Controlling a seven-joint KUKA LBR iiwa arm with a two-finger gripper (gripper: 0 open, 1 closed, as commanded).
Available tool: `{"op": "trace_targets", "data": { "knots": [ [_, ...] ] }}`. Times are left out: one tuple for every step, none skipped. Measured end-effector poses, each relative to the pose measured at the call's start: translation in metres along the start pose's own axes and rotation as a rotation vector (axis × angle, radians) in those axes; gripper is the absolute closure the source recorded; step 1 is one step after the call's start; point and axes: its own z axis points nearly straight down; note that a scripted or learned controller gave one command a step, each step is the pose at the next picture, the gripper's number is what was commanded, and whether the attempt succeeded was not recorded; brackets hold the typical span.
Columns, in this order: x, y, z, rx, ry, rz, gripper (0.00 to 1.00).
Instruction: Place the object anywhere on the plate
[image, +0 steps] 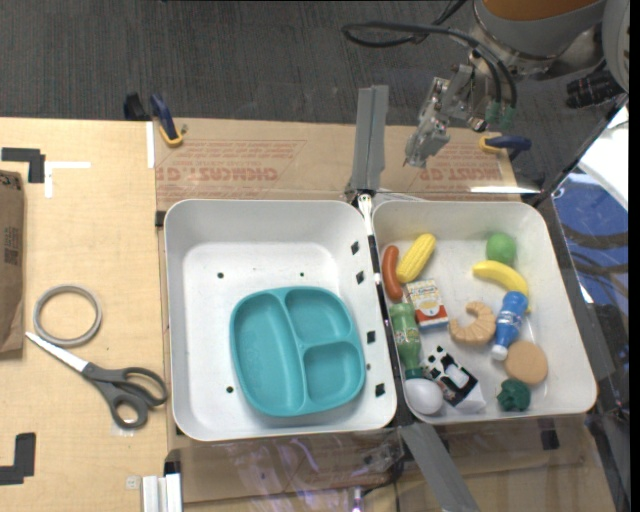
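A teal plate (297, 350) with three compartments lies in the left bin (200, 240). The right bin (555, 250) holds several toy foods: a corn cob (415, 257), a red sausage (390, 272), a green ball (501, 248), a banana (500, 275), a small carton (428, 302), a croissant (475, 323), a blue-and-white bottle (507, 322), a white egg (424, 396) and a broccoli piece (515, 395). My gripper (418, 150) hangs high above the bench, behind the right bin's far left corner, pointing down and left, with nothing seen in it.
Scissors (110, 378) and a tape roll (67, 313) lie on the wooden bench left of the bins. Blue clamps (165, 118) hold the cardboard at the back. A grey divider post (370, 140) stands between the bins at the far side.
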Motion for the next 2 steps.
{"op": "trace_targets", "data": {
  "knots": [
    [0.011,-0.089,0.03,0.001,0.002,-0.126,1.0],
    [0.0,-0.172,0.072,0.001,0.003,0.056,1.0]
  ]
}}
